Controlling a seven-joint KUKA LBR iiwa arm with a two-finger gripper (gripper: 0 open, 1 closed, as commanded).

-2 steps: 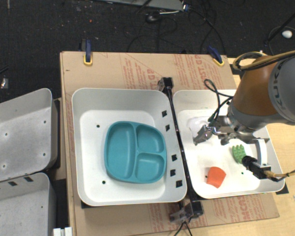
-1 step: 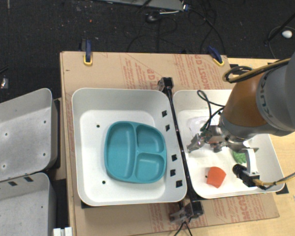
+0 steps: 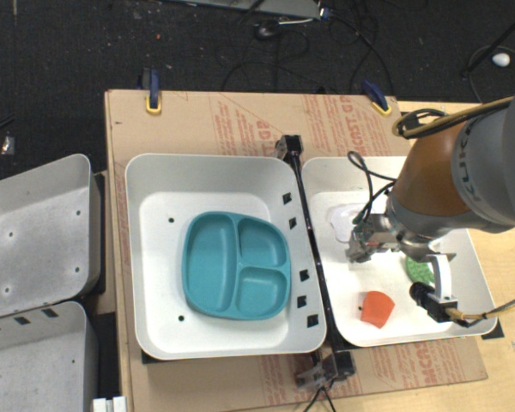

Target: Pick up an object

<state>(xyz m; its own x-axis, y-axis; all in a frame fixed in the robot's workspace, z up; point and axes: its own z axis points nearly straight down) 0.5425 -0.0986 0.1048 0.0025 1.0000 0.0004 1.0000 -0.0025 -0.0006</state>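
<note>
Objects: one orange block [image 3: 377, 308], one green piece [image 3: 420, 270], one teal plate [image 3: 236, 266].

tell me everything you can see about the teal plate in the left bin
The teal plate is a rounded-square divided dish, apparently smooth plastic, with three compartments: one long section along its left side and two smaller ones on its right. It lies flat, right way up, near the middle of the left bin, turned slightly against the bin's edges. Nothing sits in it and only the bin floor touches it.
</note>
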